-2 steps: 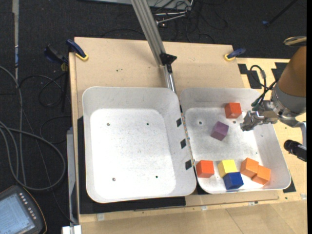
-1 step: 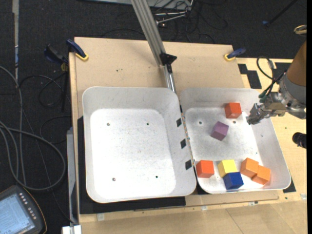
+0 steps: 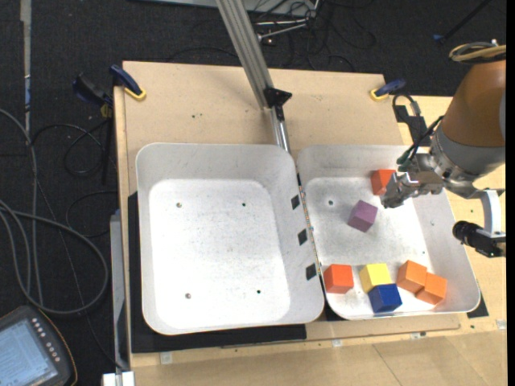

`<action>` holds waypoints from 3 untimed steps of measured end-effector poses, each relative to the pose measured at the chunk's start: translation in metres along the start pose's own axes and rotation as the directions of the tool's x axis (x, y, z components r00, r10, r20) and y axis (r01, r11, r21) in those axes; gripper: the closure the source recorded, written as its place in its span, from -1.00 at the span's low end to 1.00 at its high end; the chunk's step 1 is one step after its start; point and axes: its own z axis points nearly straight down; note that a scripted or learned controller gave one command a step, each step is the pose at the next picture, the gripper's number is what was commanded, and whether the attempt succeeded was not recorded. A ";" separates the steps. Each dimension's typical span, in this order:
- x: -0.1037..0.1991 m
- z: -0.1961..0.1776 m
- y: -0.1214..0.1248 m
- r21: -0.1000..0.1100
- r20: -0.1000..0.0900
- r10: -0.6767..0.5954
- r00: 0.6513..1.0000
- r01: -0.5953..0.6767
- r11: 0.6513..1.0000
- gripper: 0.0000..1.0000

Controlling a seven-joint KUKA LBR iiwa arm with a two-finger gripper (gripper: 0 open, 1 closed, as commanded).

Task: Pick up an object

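On your far left, a tablet (image 3: 24,352) sits at the bottom corner of the dark floor, with cables (image 3: 48,215) looping above it. The worktop (image 3: 209,103) is a tan board, held by blue-and-yellow clamps at its back corners: one on the left (image 3: 125,80) and one on the right (image 3: 388,89).

The left bin (image 3: 217,232) lies on the worktop's left half. You see only its speckled floor and a few small dark dots.

A grey pole (image 3: 245,34) slants down from the top of the view and ends near the seam between the two bins.

The right bin (image 3: 451,240) touches the left one along that seam and holds all the blocks. A purple block (image 3: 363,215) lies tilted near the middle of its floor, apart from the rest. Along the front wall you have an orange block (image 3: 339,277), then a yellow block (image 3: 374,275) just beside it, with a blue block (image 3: 385,297) touching the yellow one's front corner. Farther right, two more orange blocks (image 3: 423,281) lie against each other near the front right corner.

Near the back of the right bin, a red-orange block (image 3: 381,181) lies just beside the jaws (image 3: 396,198), on their left. The arm (image 3: 479,119) reaches in from your right. Whether the jaws are parted or closed you cannot tell, and no block is visibly between them.
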 end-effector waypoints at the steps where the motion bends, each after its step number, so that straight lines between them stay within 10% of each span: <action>1: 0.053 0.003 0.008 0.000 -0.001 -0.001 1.000 0.001 1.000 1.00; 3: 0.168 -0.006 -0.009 -0.001 -0.001 -0.003 1.000 0.003 1.000 1.00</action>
